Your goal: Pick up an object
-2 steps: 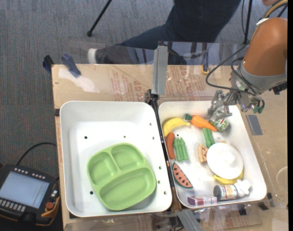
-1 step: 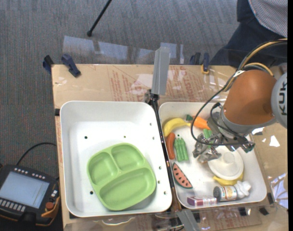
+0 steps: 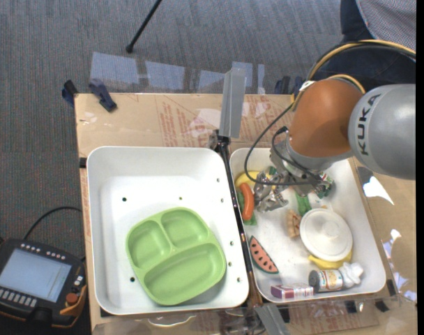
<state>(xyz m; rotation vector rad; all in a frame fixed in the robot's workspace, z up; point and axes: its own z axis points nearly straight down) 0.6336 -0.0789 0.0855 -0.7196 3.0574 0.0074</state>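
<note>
My gripper (image 3: pixel 271 195) reaches down into the upper left part of the right bin (image 3: pixel 360 218), under the orange wrist band. It hangs just right of an orange carrot-like toy (image 3: pixel 247 204) and a yellow piece (image 3: pixel 240 180). A small green piece (image 3: pixel 304 202) and a tan waffle-like piece (image 3: pixel 293 223) lie just to its right. The wrist hides the spot right under the gripper, and I see nothing clearly held in it.
Also in the right bin are a white round bowl (image 3: pixel 326 233), a yellow banana (image 3: pixel 328 262), a watermelon slice (image 3: pixel 263 255), a small bottle (image 3: pixel 332 279) and a pink tube (image 3: pixel 292 292). The left bin (image 3: pixel 114 160) holds a green divided plate (image 3: pixel 176 255).
</note>
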